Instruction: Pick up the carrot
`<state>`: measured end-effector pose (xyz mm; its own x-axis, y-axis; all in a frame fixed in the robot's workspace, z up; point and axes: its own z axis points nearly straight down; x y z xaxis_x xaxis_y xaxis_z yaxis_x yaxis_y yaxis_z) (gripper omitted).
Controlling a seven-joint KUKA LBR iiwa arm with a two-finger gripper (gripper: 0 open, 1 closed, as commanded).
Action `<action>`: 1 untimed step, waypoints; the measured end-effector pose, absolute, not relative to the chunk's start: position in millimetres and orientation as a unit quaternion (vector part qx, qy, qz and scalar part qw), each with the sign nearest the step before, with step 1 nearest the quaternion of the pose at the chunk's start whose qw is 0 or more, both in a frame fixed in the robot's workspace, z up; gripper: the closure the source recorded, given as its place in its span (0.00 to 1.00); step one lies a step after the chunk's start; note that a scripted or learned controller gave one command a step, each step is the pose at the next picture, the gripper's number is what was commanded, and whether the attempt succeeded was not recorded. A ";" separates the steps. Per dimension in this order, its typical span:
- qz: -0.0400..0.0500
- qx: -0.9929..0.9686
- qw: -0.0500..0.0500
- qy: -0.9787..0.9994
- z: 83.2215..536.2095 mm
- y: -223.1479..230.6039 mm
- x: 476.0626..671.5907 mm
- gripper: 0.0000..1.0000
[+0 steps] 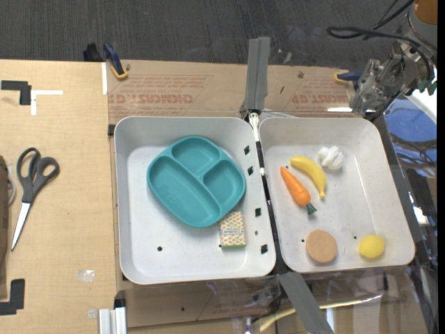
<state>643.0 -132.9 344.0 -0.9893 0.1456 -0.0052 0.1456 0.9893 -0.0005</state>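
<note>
The orange carrot (295, 186) with a small green end lies in the right bin (393, 179), left of centre, slanting down to the right. A yellow banana (311, 173) lies right beside it. My gripper (370, 89) hangs at the upper right, above the far rim of the right bin, well away from the carrot. Nothing shows between its fingers.
The right bin also holds a white crumpled object (332, 157), a tan round cookie (322, 246) and a yellow lemon (372, 247). The left bin (128, 207) holds a teal divided plate (197, 180) and a patterned sponge block (233, 229). Scissors (29, 186) lie on the bench at left.
</note>
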 end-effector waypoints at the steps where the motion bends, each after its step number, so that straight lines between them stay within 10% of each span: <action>1: 0.000 0.073 0.002 0.997 323.2 -132.6 583.0 1.00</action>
<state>583.0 -132.6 323.2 -0.9894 0.1449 -0.0033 0.1449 0.9895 -0.0006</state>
